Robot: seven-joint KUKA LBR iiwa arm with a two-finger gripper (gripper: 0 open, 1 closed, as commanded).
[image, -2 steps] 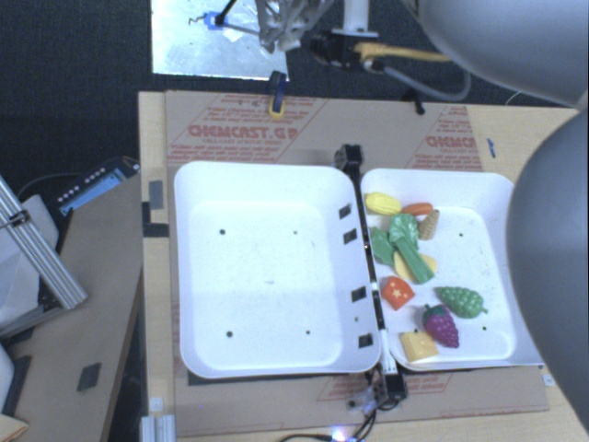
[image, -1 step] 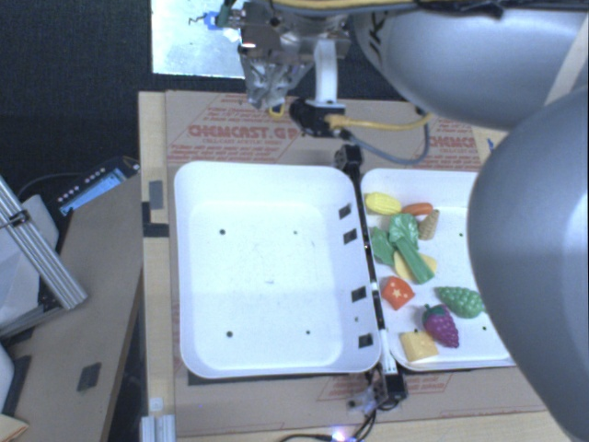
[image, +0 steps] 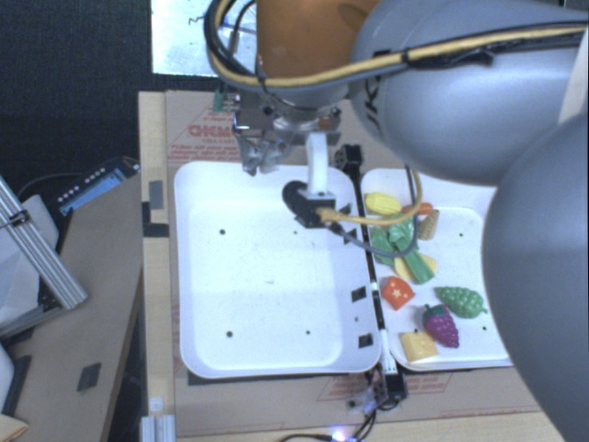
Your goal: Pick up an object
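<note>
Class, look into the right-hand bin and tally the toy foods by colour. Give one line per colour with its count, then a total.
Yellow: 3 (corn, wedge, piece behind the greens)
Green: 3 (leafy one, stalk, bumpy one)
Red: 1
Purple: 1 (grapes)
Orange: 1 (partly hidden)
Total: 9

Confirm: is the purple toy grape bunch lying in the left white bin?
No, the purple toy grape bunch lies in the right white bin among other toy food.

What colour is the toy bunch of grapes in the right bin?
Purple, seen in the camera view: the grapes.
</note>
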